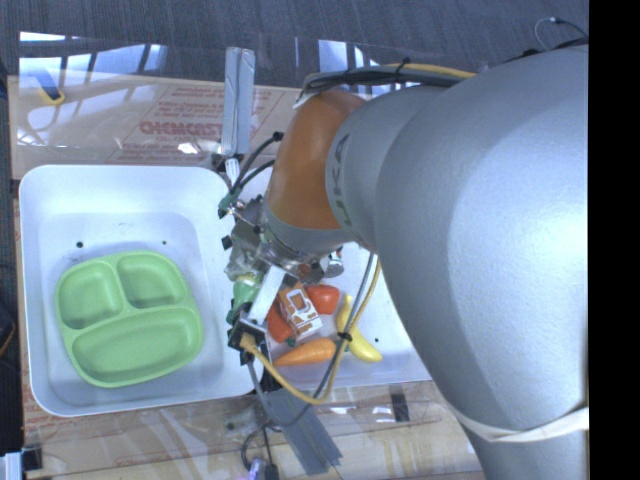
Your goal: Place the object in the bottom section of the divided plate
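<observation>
Reaching into right bin (395, 353), pincer (243, 313) over toy food (305, 328), finger state unclear; green plate (128, 317) left bin.

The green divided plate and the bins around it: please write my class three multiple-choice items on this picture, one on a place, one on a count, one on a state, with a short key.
1. In which bin does the green divided plate lie?
A. The left bin
B. The right bin
C. Across both bins

2. How many sections does the plate have?
A. Two
B. Three
C. Five

3. What state are the plate's sections in?
A. All bare
B. The bottom one holds a carrot
C. A top one holds a banana

Key:
1 A: the plate sits on the floor of the left bin, apart from the toy food.
2 B: two small sections lie above one wide bottom section.
3 A: the plate shows plain green throughout; the orange carrot and yellow banana lie in the right bin, under the arm.
</observation>
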You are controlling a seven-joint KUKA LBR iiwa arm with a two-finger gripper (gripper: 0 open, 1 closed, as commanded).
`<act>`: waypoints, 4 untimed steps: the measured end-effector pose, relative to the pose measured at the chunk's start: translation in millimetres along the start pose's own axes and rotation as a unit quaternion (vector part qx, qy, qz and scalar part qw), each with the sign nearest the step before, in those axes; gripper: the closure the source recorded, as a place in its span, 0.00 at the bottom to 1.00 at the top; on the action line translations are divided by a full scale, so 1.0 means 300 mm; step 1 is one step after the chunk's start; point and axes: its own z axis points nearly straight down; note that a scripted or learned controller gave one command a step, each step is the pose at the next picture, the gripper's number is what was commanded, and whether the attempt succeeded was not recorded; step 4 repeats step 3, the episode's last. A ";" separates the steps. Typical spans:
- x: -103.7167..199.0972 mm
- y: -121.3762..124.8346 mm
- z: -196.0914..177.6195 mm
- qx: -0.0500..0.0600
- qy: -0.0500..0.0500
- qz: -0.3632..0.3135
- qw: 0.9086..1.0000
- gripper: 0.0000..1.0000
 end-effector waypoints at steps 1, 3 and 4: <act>-0.002 0.003 -0.001 -0.001 0.000 0.001 1.000 0.00; 0.072 -0.213 0.193 -0.002 0.002 0.059 0.998 0.00; 0.072 -0.213 0.193 -0.002 0.002 0.059 0.998 0.00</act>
